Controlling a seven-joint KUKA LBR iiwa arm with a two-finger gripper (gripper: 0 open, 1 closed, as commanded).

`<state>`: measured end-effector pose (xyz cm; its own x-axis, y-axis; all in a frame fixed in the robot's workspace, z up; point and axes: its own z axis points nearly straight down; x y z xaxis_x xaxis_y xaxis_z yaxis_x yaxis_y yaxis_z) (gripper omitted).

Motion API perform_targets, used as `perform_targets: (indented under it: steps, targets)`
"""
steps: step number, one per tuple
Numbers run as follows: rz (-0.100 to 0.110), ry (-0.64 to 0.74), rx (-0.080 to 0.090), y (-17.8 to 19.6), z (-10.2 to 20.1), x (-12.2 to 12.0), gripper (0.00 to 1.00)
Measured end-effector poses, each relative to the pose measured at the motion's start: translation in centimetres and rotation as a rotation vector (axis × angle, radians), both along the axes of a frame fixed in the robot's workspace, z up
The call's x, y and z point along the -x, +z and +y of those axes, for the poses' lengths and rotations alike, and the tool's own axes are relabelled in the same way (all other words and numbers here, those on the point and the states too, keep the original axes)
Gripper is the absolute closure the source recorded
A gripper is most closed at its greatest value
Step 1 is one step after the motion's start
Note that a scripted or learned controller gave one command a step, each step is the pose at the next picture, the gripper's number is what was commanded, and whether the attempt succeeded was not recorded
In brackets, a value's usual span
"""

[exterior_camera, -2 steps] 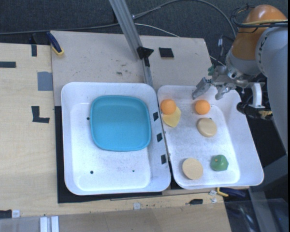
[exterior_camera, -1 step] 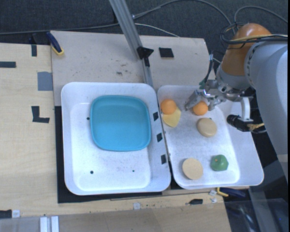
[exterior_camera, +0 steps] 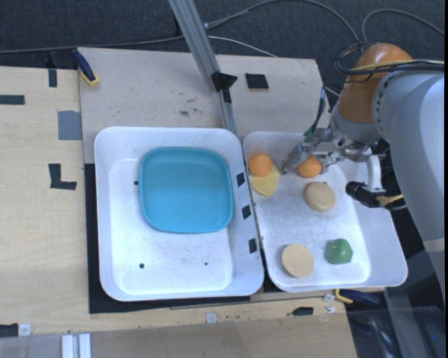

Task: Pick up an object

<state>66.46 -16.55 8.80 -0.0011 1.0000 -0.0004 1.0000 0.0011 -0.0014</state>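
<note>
Over on the left, a blue plate (exterior_camera: pixel 185 189) fills one bin. Rightward, the claw (exterior_camera: pixel 305 159) hovers beside a small orange ball (exterior_camera: pixel 309 168), can't tell its opening; looks like approach, next it needs lowering around it.

Left white bin (exterior_camera: pixel 119 278): shallow, near-left of centre, touching its neighbour along one side.
Blue plate (exterior_camera: pixel 185 189): square with rounded corners, lying flat in the far half of the left bin.
Right white bin (exterior_camera: pixel 377 271): shallow, just right of the first.
Black mat (exterior_camera: pixel 91 237): under both bins, edge showing at left.
Wooden bench (exterior_camera: pixel 30 237): bearing black tape marks (exterior_camera: pixel 60 176) and a grey patch (exterior_camera: pixel 69 124) at left.
Pale board (exterior_camera: pixel 149 80): beyond the bins, carrying a black square (exterior_camera: pixel 257 81).
Metal pole (exterior_camera: pixel 198 36): slanting from the far edge towards the bins.
Blue-and-yellow clamp (exterior_camera: pixel 86 67): far-left corner of the board.
</note>
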Motion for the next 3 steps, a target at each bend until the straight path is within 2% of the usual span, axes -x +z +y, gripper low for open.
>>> perform_targets:
  steps: [1,3]
  targets:
    - [-0.002,0.001,0.001,1.1,0.0,-0.1,1.0]
    - [-0.006,0.0,0.001,13.5,-0.1,0.3,1.0]
